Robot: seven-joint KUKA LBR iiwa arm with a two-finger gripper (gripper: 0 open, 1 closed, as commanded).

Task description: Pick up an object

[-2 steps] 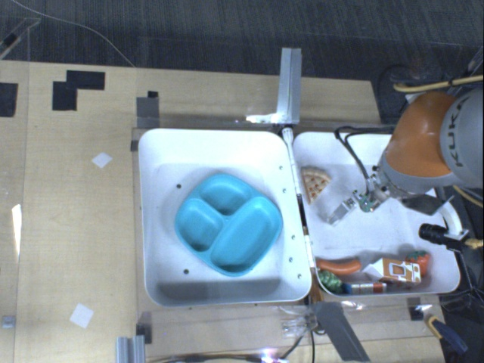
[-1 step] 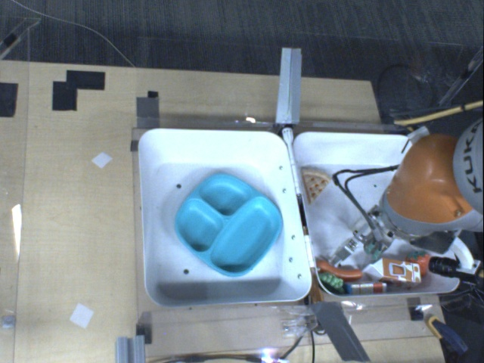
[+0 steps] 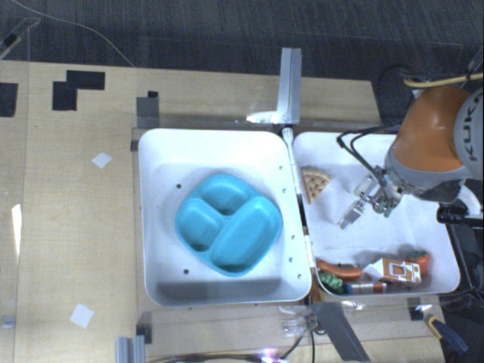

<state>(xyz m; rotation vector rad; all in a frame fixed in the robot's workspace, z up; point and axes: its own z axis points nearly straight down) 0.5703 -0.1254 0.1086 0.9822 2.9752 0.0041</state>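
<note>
- A wooden bench [image 3: 68, 225] holds two white bins side by side.
- The left bin [image 3: 155, 203] has a blue divided plate [image 3: 228, 224].
- The right bin [image 3: 446, 267] has a pizza slice [image 3: 314, 183] near its top and toy foods [image 3: 370, 271] along its bottom edge.
- The gripper [image 3: 361, 206] hangs over this bin's middle, fingers a little apart, holding nothing.

The arm [image 3: 435, 138] is grey with a broad orange band, black cables looping beside it, and a small metal pincer [image 3: 355, 212].
</note>
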